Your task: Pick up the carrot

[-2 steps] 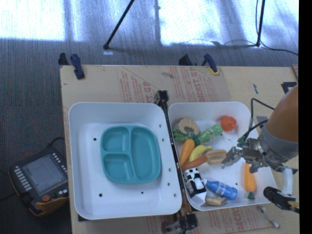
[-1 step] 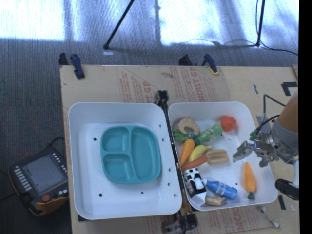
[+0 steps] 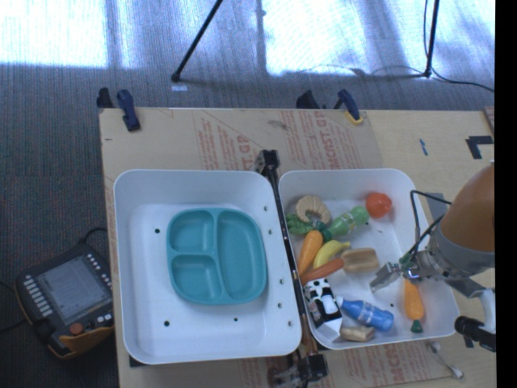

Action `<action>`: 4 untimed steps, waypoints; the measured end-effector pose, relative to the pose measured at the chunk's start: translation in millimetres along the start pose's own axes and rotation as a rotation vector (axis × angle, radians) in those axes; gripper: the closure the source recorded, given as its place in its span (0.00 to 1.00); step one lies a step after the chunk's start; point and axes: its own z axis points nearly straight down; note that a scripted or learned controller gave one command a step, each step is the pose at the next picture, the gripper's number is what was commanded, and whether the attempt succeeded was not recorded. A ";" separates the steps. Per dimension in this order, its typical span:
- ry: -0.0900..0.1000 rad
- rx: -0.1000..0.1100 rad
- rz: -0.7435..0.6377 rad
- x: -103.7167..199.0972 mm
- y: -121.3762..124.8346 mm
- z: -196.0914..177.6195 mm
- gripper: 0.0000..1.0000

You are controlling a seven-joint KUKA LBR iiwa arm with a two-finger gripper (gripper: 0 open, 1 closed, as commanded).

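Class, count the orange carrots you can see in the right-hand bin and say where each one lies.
3. One carrot lies upright beside the banana; a second carrot lies slanted just under that banana; a third carrot lies near the bin's right wall, below the end effector. Others may be hidden.

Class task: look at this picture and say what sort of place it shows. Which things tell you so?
Probably a robotics lab or test bench. A robot arm reaches over two white bins, one holding toy food, a control pendant lies on the carpet, and tripod legs stand behind.
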 end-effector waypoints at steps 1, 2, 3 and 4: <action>0.004 0.006 0.001 0.1 -0.8 -7.6 1.00; 0.005 0.008 -0.280 -5.5 -17.1 2.5 1.00; 0.008 0.010 -0.278 -5.3 -16.9 -5.8 1.00; 0.004 0.014 0.163 28.8 -17.2 3.7 1.00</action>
